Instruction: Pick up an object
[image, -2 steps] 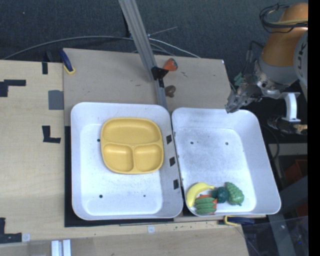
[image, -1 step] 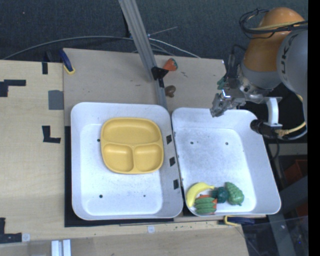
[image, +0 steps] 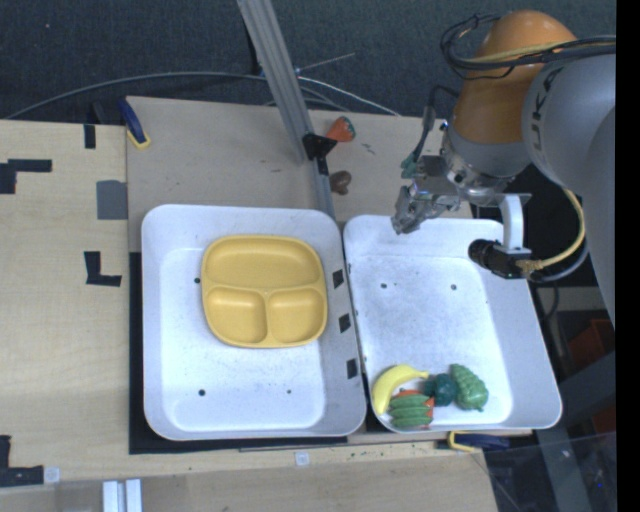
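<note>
Up at the far edge of the right bin (image: 520, 330), a gripper (image: 408, 218) on the end of the grey arm (image: 560, 110), hanging just over the rim. Too small and dark to tell whether released or clenched. Nothing seen in its grasp, though.

Down at the near end of the same bin, well apart from the gripper, a little heap of toy food: a yellow banana (image: 392, 381), a green and red veggie (image: 410, 409) touching it, a small teal piece (image: 441, 388) and a bumpy green toy (image: 469, 387) just beside. Probably all huddled together there because of sliding into the low corner.

Over in the left bin (image: 160, 330), a yellow plate (image: 265, 290) with three parts, lying flat and alone.

Not yet picked up, by the look of it. Best guess for next: travel toward the near end, come down over one toy. Tricky, with the toys packed so close and pressed near the wall, so easy to bump one and miss
</note>
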